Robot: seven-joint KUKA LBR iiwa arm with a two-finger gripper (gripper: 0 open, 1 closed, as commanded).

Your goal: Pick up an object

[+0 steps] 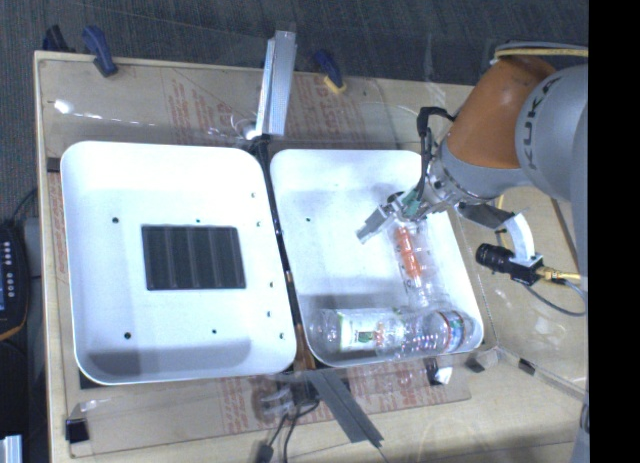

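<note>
In the right bin, a small clear bottle with an orange label lies lengthwise near the right wall. A larger clear plastic bottle lies on its side along the bin's front wall. My gripper hangs over the upper end of the small bottle, touching or just above its top. The grey arm with the orange band reaches in from the right. A dark ribbed rectangular object lies flat in the middle of the left bin.
A grey upright bar stands behind the seam between the bins. Blue clamps hold the bench's back edge. A black cable connector hangs to the right of the right bin.
</note>
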